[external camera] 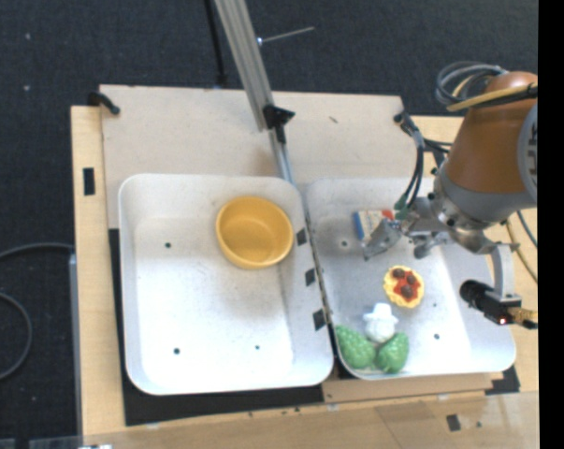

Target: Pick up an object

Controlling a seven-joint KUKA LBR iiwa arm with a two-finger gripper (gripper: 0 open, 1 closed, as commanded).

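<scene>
Dark carpet surrounds a pale wooden bench (188,138) bearing two shallow white bins side by side; the left bin (169,344) holds a yellow bowl (253,231) toward its far side; the right bin (469,344) holds a small blue-and-white packet (368,221) at its far side, a yellow tart with red filling (404,285) in the middle, and green broccoli with a white piece (375,340) at its near left corner; the gripper (383,238) hangs just beside the packet, fingers slightly spread, pinching nothing.
</scene>
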